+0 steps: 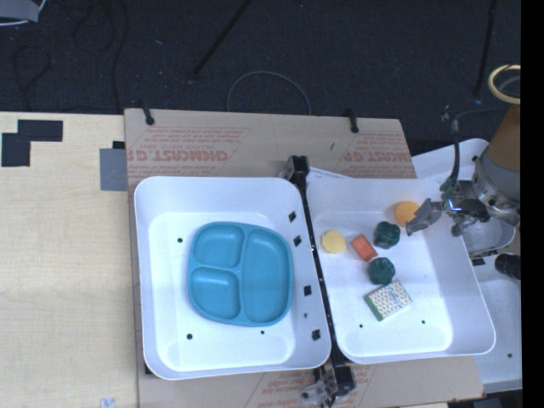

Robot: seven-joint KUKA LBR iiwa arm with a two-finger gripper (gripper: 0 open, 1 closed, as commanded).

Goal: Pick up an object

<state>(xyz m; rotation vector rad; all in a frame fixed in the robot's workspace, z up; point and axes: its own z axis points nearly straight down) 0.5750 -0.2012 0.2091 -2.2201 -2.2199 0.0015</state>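
Pincer [427, 217] over right bin's [442, 334] far right edge, its grip impossible to make out, orange ball [406, 210] just beside it, two green lumps [387, 235], red block [364, 247], yellow piece [333, 242] nearby, blue divided plate [239, 273] in left bin [161, 313]

yellow piece [333, 242]: small, rounded, left-most of the right bin's cluster
orange-red block [364, 247]: just right of it, lying at a slant
dark green lump [387, 235]: further right, slightly farther
second green lump [381, 270]: nearer, below the block
orange piece [406, 212]: farthest, rightmost
patterned box [388, 300]: flat, tilted, nearest
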